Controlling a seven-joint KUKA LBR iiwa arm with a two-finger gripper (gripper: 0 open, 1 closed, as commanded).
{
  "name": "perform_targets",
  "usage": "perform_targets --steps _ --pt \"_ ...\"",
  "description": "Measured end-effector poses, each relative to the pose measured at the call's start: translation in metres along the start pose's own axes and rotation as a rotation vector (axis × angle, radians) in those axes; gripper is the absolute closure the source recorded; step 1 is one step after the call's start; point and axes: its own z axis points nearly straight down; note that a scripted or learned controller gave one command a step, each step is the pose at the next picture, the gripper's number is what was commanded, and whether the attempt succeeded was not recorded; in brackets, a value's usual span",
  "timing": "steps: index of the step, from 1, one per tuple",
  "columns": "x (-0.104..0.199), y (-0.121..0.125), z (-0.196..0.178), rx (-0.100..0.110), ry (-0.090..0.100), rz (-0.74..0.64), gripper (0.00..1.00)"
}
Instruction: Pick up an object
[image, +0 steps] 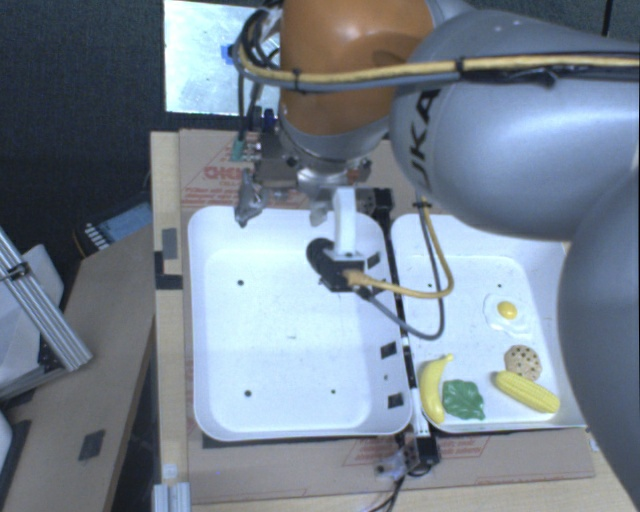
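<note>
Pincer (283, 208) hangs at the upper centre of the frame, over the far rim of the shallow white plastic left bin (280, 340). Its fingers are spread wide with nothing between them, so I'd call this the reaching stage, no grab made yet.

All the pickable stuff sits in the shallow white right bin (480, 285), lower right of the frame and well apart from the pincer:
- a yellow plastic banana (433, 388), right next to a green crinkly toy leaf (463, 399)
- a yellow toy corn cob (527, 392)
- a round brown speckled cookie (521, 360) just above the cob
- a white toy fried egg with a yellow yolk (507, 312) further up

Next move, I reckon: swing down-right across the divider, centre over one item (the egg looks nearest), then drop with the jaws open.
</note>
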Motion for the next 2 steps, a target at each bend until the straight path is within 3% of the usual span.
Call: perform_targets --steps 1,2 --pt "-0.002 0.041 0.145 0.015 -0.005 0.001 0.0" --pt "0.0 0.02 -0.015 -0.01 0.005 -0.004 0.0"
